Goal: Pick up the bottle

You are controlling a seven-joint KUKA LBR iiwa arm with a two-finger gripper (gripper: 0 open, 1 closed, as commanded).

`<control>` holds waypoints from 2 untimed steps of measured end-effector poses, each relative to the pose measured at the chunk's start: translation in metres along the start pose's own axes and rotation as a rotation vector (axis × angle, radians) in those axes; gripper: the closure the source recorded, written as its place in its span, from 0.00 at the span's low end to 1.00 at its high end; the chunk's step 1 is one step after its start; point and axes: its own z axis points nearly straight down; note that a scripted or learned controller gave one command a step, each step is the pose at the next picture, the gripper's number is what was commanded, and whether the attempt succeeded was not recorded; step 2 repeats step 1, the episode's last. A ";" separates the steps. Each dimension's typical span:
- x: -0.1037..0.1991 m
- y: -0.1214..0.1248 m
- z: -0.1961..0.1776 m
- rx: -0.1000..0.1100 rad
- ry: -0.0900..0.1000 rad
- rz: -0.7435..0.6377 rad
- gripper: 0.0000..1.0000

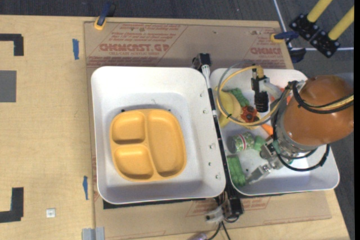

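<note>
Gripper (263, 168) is lowered in the right bin (320, 177); finger state cannot be told. Bottle (246, 143) should be straddled squarely before closing.

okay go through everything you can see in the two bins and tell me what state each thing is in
Yellow divided plate: flat in the left bin, right side up.
Bottle: lying on its side in the right bin, not lifted.
Banana: lying in the right bin, near its far end.
Green item: lying near the right bin's front edge.
Claw: low over the right bin, beside the bottle.
</note>
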 end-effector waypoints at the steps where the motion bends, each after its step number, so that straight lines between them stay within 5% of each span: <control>1: -0.017 -0.006 -0.188 -0.004 -0.005 -0.372 0.00; 2: -0.017 -0.006 -0.188 -0.004 -0.005 -0.372 0.00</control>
